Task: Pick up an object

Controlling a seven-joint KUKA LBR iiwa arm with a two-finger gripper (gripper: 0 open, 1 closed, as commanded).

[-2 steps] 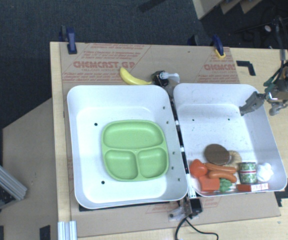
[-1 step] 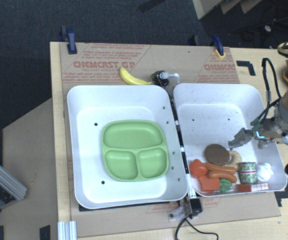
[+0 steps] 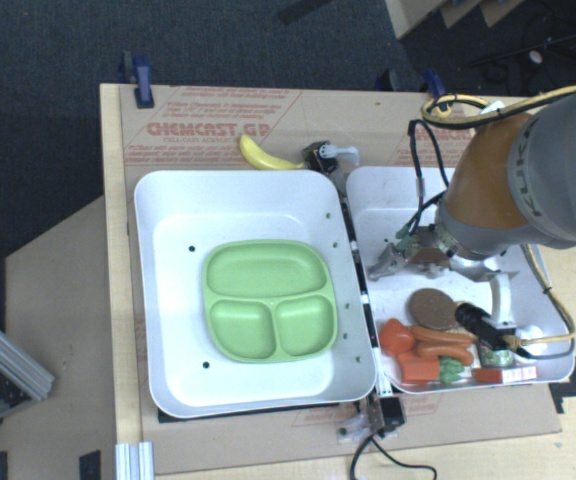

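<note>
My gripper [image 3: 393,256] is low inside the right bin [image 3: 378,193], near its left wall and about mid-depth. The grey arm with its orange band [image 3: 488,173] comes in from the right above the bin. Toy foods lie in the bin's front part: a brown round disc [image 3: 430,308], a red piece [image 3: 396,336], a sausage [image 3: 444,344] and an orange piece [image 3: 418,370] with a small green bit [image 3: 453,370] beside it. The disc sits just right of and in front of the gripper. Nothing is visibly held.
The left bin [image 3: 168,268] holds a green three-compartment plate [image 3: 268,300]. A yellow banana [image 3: 266,157] lies on the bench behind that bin, next to a small black and white part [image 3: 328,155]. Cables [image 3: 448,108] loop near the arm.
</note>
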